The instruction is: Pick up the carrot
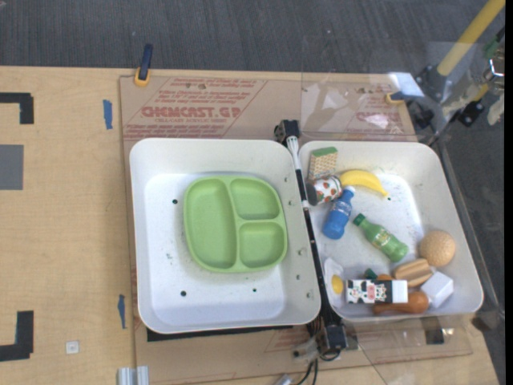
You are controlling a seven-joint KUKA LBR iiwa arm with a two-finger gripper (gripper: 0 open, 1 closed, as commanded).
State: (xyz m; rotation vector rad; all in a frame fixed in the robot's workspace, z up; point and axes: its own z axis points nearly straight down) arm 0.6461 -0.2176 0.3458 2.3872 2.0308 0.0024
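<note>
The claw [469, 95] hung beyond the right bin's [450, 184] far corner, and whether it was spread or pressed together could not be told. The carrot [403, 304] lay well apart from it at the bin's near wall, touching a small carton [369, 292]

A single fixed camera looks down at a slant from above the wooden bench [64, 215], taking in both shallow white plastic bins [152, 295] from moderate height.
</note>
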